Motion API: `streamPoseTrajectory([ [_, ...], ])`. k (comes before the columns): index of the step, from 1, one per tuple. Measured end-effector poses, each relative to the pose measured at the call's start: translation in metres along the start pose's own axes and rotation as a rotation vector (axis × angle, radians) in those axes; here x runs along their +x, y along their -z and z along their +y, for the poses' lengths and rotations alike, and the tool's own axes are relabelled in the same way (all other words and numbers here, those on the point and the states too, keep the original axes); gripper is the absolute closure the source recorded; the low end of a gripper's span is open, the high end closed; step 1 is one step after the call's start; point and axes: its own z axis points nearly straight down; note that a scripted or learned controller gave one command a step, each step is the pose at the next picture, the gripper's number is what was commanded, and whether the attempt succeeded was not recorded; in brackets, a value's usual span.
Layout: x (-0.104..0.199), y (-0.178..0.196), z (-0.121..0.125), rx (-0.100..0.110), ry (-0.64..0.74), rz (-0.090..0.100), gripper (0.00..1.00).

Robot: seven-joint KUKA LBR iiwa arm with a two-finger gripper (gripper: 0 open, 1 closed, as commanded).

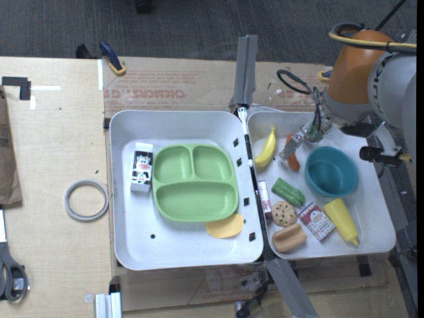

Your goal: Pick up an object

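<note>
Fingers: you cannot tell whether they are apart or together; the metal gripper (299, 142) reads as a small blurred cluster low over the back of the right white bin (383, 242).
Arm: the grey arm with its orange band (358, 58) is cut off by the right edge of the view, so you see just its wrist end.
Nearest object: a small orange carrot-like piece (292, 158) lies right at the gripper tip, partly covered by it; contact cannot be made out.
Yellow toy banana (266, 148): just left of the gripper, against the bin's left wall.
Teal round bowl (331, 171): just right of the gripper, upright.
Front of the right bin: green toy pepper (287, 191), brown chip cookie (283, 212), small red carton (316, 220), yellow squeeze bottle (342, 220) and tan bread roll (289, 239), all close together.
Left white bin (119, 177): light-green divided plate (195, 181), a small white printed box (141, 167) touching its left rim, and a flat yellow chip-shaped piece (224, 226) partly tucked under its front edge.
Bench (53, 151): a grey ring (87, 199) lies left of the bins; a brown item at the left edge is cut off.
</note>
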Motion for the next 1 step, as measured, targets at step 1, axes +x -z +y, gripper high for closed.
streamPoseTrajectory([
  [1, 0.0318, -0.0007, -0.0119, 0.001, -0.125, 0.002, 0.00],
])
